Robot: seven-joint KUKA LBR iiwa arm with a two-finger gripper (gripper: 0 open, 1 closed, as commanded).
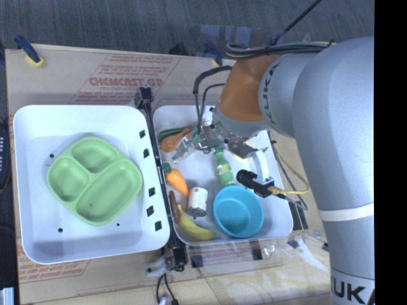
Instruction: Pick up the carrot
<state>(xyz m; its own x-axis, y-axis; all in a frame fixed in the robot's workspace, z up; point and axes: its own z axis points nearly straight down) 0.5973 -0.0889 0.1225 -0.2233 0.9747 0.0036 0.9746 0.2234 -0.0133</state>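
Note:
The carrot [177, 182] is small and orange with a green stub at its upper end. It lies in the right bin [280, 189] against the left wall, about halfway down. My gripper [194, 143] hangs over the upper part of that bin, above and slightly right of the carrot and apart from it. Nothing shows between its tips. The grey arm with the orange band [245, 94] covers the bin's upper right.
In the right bin a brownish-orange item [173, 140] lies just left of the gripper. A green bottle [224, 171], a white can [198, 201], a banana [194, 227] and a blue bowl [238, 213] lie below. The left bin [32, 234] holds a green divided plate [94, 180].

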